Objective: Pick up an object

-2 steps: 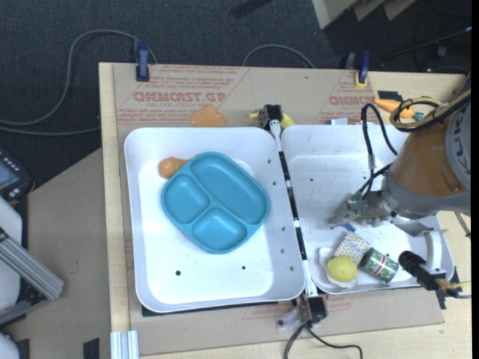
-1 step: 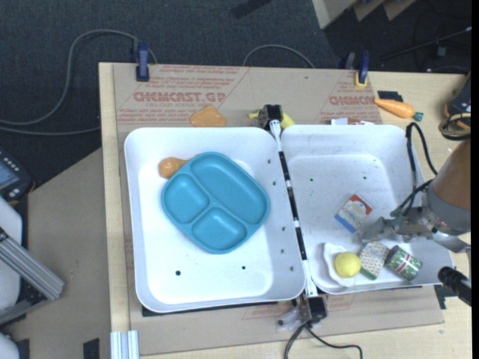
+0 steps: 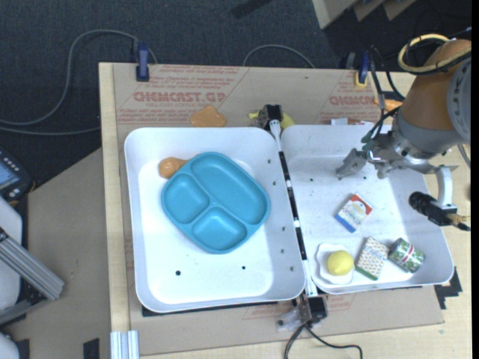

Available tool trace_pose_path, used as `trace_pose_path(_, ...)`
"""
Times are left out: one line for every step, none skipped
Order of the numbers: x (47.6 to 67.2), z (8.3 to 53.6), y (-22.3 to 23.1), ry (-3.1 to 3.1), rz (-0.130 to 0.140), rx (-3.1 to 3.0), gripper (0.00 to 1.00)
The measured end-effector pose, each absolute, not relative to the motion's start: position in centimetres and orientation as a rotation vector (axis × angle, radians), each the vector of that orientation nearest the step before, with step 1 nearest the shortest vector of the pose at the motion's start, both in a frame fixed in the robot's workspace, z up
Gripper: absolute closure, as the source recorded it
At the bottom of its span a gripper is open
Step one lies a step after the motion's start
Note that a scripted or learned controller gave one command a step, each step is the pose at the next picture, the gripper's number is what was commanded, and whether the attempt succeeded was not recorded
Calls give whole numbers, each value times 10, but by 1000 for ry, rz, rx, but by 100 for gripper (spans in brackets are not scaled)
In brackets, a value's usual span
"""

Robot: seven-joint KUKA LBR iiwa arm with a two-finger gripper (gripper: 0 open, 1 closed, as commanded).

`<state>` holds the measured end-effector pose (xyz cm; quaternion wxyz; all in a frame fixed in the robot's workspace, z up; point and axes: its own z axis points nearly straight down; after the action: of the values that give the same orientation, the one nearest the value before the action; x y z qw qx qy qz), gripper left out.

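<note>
Pincer (image 3: 367, 163): fingers spread, empty, above right bin (image 3: 314, 155) floor.
Blue tray (image 3: 215, 201): left bin, far left of pincer.
Small carton (image 3: 353, 212): just below pincer, nearest target; long axis tilted diagonally.
Yellow ball (image 3: 339, 262): beyond carton, lower.

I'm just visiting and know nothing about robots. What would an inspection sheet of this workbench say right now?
Surface: bench bearing a left bin and a right bin.
Job's things: right bin holds a small carton, a patterned packet, a green can and a yellow ball on a small white dish.
Clutter: blue divided plate in the left bin, orange object at its edge.
Grippers: gripper above the right bin, holding nothing seen.
Cables: cable loops behind the bench.
Surroundings: dark carpet.
</note>
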<state>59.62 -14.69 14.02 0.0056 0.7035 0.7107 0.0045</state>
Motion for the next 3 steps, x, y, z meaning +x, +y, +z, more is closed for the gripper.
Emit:
trace_pose_path(557, 81, -134, 2226, -4, 2226, 0)
trace_pose_path(560, 95, -134, 2221, 1, 2219, 100)
trace_pose_path(560, 94, -134, 2222, 0, 2220, 0)
